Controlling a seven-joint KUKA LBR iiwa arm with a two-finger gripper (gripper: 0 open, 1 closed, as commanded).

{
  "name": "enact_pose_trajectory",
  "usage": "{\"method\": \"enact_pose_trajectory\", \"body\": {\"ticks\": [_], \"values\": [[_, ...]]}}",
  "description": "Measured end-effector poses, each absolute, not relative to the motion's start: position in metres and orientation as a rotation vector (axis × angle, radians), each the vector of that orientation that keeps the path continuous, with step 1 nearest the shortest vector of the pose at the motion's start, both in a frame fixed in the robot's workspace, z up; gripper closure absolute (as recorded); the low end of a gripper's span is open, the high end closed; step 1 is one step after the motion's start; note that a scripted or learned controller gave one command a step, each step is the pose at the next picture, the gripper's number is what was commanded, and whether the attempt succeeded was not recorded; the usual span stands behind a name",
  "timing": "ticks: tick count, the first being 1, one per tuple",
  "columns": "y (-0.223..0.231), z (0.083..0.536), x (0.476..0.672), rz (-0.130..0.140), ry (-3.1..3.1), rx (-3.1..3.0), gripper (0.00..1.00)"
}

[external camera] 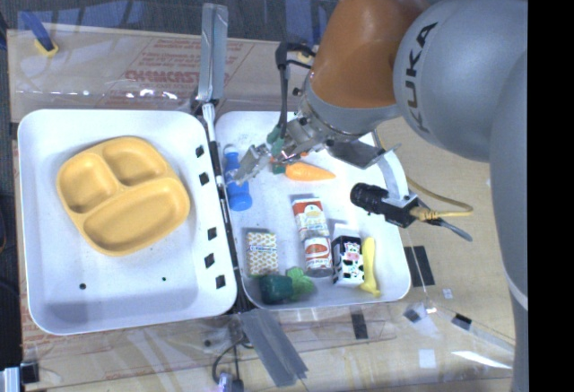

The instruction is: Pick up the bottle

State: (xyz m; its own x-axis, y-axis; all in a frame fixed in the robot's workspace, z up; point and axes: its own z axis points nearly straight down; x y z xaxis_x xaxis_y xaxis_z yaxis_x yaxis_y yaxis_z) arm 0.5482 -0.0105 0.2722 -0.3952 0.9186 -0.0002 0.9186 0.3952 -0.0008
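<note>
Camera view, looking down at a slant on both bins.

In the right bin (256, 126), close against its left wall: the bottle (239, 194). Small and blue, lying on its side, lengthwise along the wall. Paler blue toward the far end, deeper blue at the near end. Too small to make out any label or the shape of the cap.

Just beside the bottle, to its right and level with its far half: the gripper (255, 161), low in the bin, hanging under the grey arm (448, 67) with the orange band. Touching the bottle or only close to it: cannot tell. Apart or together: cannot tell either, the tip being small and cluttered.

Right of the gripper, an orange carrot (309, 172), lying flat. Nearer the camera, a red-and-white container (311, 233) on its side, mid-bin. Left of that, a small patterned box (261, 252). At the near wall, a green lump (280, 286). Beside the container's near end, a black-and-white cow-patterned item (347, 259), with a yellow banana (368, 266) touching its right side.

In the left bin (108, 287), well apart from the bottle: a yellow divided plate (121, 193).
</note>
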Motion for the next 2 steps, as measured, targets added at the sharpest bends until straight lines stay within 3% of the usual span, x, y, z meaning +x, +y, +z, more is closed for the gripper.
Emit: {"method": "enact_pose_trajectory", "body": {"ticks": [1, 2], "values": [[-0.0012, 0.1905, 0.5503, 0.004, -2.643, -1.692, 0.00], [-0.0015, 0.1907, 0.5504, 0.004, -2.643, -1.693, 0.00]]}}
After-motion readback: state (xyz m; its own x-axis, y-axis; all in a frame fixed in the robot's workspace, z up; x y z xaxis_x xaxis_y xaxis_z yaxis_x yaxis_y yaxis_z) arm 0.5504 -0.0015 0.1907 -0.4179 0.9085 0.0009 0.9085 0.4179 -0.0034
